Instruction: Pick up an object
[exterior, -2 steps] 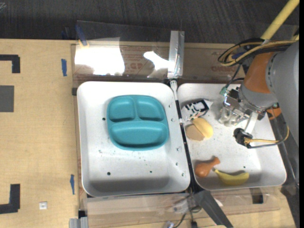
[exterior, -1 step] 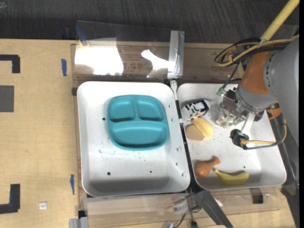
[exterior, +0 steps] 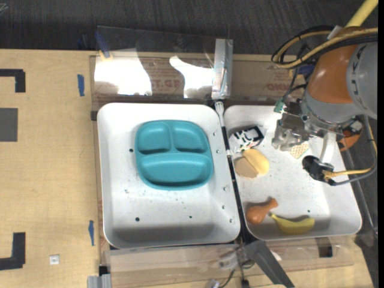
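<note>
Overhead: hand (exterior: 292, 138) low over right bin (exterior: 342, 212), by a waffle piece (exterior: 299, 150); grip state unclear. Bread (exterior: 252, 163), drumstick (exterior: 261, 210), banana (exterior: 293, 222) lie in it. Teal tray (exterior: 174, 155) in left bin (exterior: 120, 209).

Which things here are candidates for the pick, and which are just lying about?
For the pick:
gripper over the right bin
waffle-like piece beside it
bread roll
toy chicken drumstick
banana
black-and-white item

Lying about:
teal divided plate in the left bin
</note>
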